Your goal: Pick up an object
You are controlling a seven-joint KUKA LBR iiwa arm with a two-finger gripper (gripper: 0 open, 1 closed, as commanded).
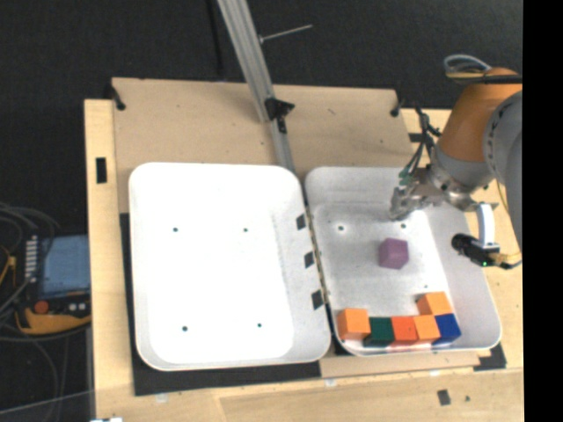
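A purple cube (393, 253) lies alone near the middle of the right bin (352, 192). Along that bin's front wall sits a row of blocks: an orange one (354, 322), a dark green one (380, 330), a red-orange one (404, 328), more orange ones (432, 306) and a blue one (447, 325). My gripper (404, 204) hangs over the bin's back right part, above and slightly right of the purple cube, apart from it. Nothing shows between its tips.
The left bin (220, 262) lies beside the right one. A slanted metal rail (255, 69) runs from the top of the view down to the gap between the bins. Cables and a blue box (62, 266) lie off the bench at left.
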